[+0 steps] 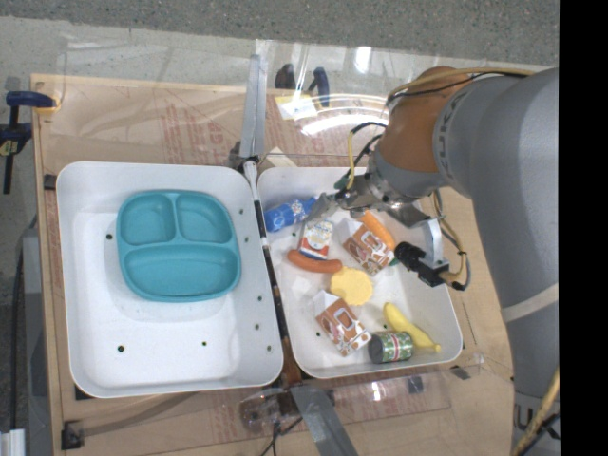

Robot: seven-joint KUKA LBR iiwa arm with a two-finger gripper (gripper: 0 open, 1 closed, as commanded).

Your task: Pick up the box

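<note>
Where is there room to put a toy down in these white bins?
Left bin: bare floor below and left of the teal plate. Right bin: crowded with the box, can, banana and arm.

Single fixed camera above the brown wooden counter (142, 122), looking down at a slant on both shallow white plastic bins (76, 283); grey arm (494, 150) enters from right.
</note>
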